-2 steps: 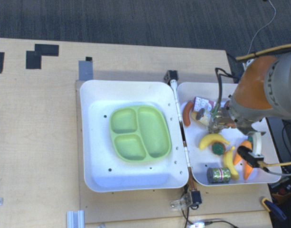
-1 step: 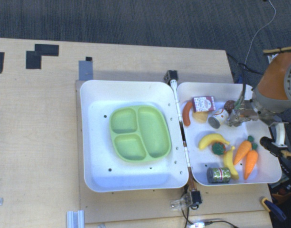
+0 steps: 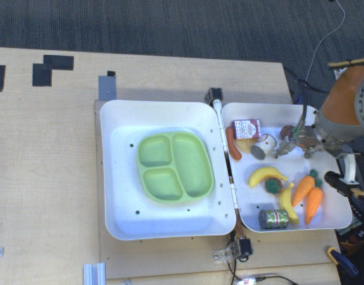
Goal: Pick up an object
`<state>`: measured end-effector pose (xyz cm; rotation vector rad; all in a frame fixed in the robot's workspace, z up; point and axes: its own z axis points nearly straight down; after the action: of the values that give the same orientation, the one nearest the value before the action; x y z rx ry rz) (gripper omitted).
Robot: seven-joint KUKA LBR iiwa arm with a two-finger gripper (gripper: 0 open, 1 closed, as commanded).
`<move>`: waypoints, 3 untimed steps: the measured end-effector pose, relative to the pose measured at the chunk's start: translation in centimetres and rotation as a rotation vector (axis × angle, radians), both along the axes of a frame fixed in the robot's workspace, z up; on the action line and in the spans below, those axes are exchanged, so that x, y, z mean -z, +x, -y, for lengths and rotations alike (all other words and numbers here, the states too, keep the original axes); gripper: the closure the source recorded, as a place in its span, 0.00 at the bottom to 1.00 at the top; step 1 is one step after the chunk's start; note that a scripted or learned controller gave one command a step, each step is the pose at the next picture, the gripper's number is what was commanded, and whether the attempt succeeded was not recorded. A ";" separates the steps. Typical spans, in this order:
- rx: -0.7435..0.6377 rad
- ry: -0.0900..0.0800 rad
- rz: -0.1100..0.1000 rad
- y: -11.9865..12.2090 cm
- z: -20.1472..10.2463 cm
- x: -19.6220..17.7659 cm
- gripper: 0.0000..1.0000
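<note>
Several toys crowd the right bin (image 3: 342, 218), so we judge the pincer (image 3: 296, 142), hovering near its far edge beside the small can (image 3: 262, 148) with a spread we cannot tell, may nudge neighbours like the banana (image 3: 266, 175) and close on nothing.

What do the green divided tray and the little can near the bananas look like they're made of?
The green tray looks like moulded plastic with a smooth, matte finish: even colour, rounded compartments. The can seems metal, with a greyish shiny end and a green label, though it could be a plastic toy.
</note>
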<state>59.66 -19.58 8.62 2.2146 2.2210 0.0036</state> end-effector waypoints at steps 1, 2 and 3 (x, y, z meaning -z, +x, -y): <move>0.001 0.001 0.002 -8.1 -2.1 -0.1 0.00; 0.000 -0.001 0.009 -7.8 -2.1 -1.3 1.00; -0.001 -0.001 0.009 -7.8 -2.1 -1.3 0.00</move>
<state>51.85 -17.48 9.89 2.2090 2.2169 0.0119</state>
